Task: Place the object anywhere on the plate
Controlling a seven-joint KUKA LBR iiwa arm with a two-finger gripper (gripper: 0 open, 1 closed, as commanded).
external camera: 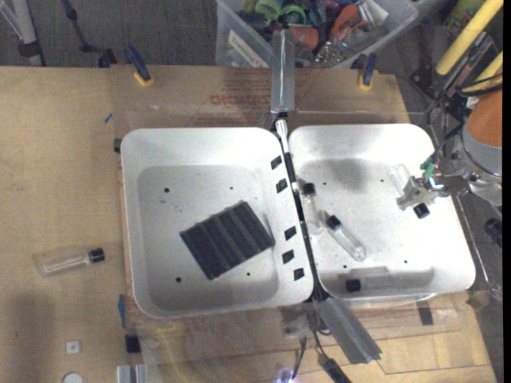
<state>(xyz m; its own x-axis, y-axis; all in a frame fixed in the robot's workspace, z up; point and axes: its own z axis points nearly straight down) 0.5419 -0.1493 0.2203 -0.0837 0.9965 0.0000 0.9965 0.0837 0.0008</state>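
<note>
Clear vial (69,259) on bench left of bins; toy-filled clear tub (315,14) behind bins

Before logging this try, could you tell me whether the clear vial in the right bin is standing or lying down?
Lying down: the clear vial rests lengthwise on the right bin floor.
</note>
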